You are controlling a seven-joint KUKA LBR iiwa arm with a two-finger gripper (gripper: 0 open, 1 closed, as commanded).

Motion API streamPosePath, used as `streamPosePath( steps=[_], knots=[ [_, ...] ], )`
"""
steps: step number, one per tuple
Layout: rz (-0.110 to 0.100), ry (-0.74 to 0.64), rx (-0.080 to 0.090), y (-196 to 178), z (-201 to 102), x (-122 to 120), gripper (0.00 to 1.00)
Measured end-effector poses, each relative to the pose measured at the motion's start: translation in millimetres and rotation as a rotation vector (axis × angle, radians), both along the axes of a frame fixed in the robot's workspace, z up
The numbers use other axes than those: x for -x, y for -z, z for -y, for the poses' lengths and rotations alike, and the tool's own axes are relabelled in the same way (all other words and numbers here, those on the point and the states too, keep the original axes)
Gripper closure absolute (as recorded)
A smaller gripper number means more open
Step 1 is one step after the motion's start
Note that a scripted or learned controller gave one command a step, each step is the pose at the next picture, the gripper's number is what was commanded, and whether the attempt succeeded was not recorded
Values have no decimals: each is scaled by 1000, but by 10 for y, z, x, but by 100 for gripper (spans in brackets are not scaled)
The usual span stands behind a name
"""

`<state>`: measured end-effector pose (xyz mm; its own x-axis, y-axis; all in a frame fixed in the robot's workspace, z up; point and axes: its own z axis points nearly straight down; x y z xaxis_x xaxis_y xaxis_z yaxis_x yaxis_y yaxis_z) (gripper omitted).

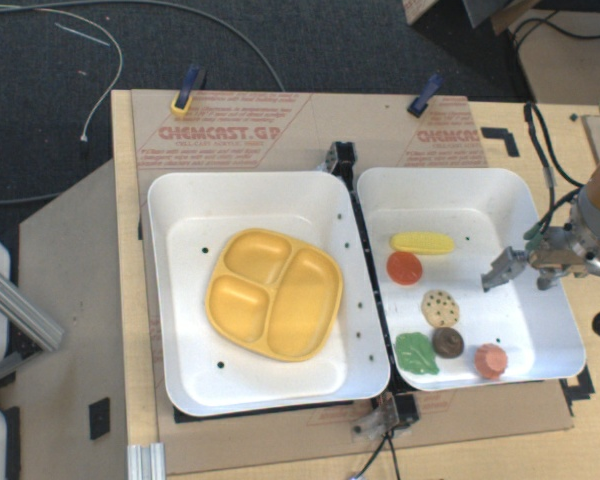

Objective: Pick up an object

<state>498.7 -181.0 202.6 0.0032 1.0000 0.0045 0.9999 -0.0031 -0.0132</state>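
Note:
The right bin (pixel 540 208) holds several small toy foods. A yellow oblong piece (pixel 422 243) lies at the back, with a red round piece (pixel 404 268) just in front of it. Toward the front come a speckled cookie (pixel 440 308), a green leaf shape (pixel 416 353), a dark brown doughnut (pixel 447 343) and a pink piece (pixel 491 360). My gripper (pixel 525 273) hovers over the bin's right half, right of the cookie and apart from every piece. It is open, its fingers spread with nothing between them.
The left bin (pixel 170 218) carries a yellow three-section plate (pixel 275 293). Black clamps (pixel 342 156) join the bins at the back and the front. Blue clips (pixel 188 90) pin the cardboard base. Cables run along the right edge.

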Motion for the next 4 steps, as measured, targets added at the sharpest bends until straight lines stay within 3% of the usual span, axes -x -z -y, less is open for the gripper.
streamPosePath(
  steps=[1, 4],
  knots=[
    [12, -4, 3, -56, -3, -30, 0],
    [13, -3, 1, 1157, -45, -151, 0]
  ],
)
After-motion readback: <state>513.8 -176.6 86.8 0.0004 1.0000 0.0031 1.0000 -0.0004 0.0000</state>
